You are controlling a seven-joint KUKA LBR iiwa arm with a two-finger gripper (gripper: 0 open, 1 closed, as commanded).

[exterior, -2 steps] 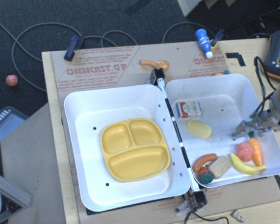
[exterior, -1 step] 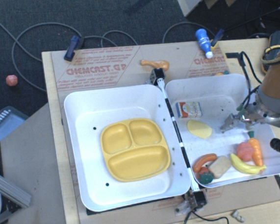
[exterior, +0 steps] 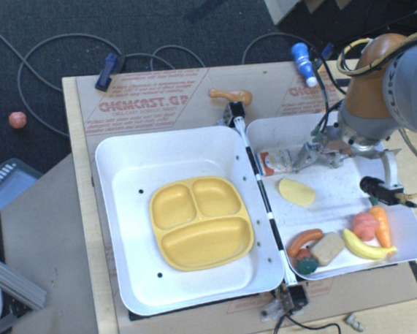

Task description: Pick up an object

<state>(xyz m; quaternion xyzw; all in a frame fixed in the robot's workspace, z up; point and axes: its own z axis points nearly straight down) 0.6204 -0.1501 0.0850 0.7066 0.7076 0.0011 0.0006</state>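
1. Lettering in red on the bench [exterior: 150,95] board reads roughly "CHEMCAST GP", printed twice behind the bins (the finer print under it is too small to read).
2. Arm [exterior: 387,79] comes in from the right, and its end effector [exterior: 317,152] sits low at the back of the right bin [exterior: 411,249], near a small packet [exterior: 275,162] with a red patch whose label cannot be read. Whether the end effector is released or clenched, I cannot tell, and nothing can be seen gripped in it.
3. One pale yellow oval piece [exterior: 297,191] lies near the middle of the right bin, its long axis slanting from upper left to lower right.
4. Along the front of that bin lie six items, one of each:
   - a banana [exterior: 366,246], curving left to right;
   - a carrot [exterior: 381,225], standing roughly front to back;
   - a pink fruit [exterior: 364,224], touching the carrot;
   - a sausage [exterior: 303,239], slanted;
   - a tan slice [exterior: 328,249];
   - a dark green piece [exterior: 307,265].
5. One yellow divided plate [exterior: 200,222] with three compartments lies in the left bin [exterior: 120,164].
6. Two bins stand side by side, touching.
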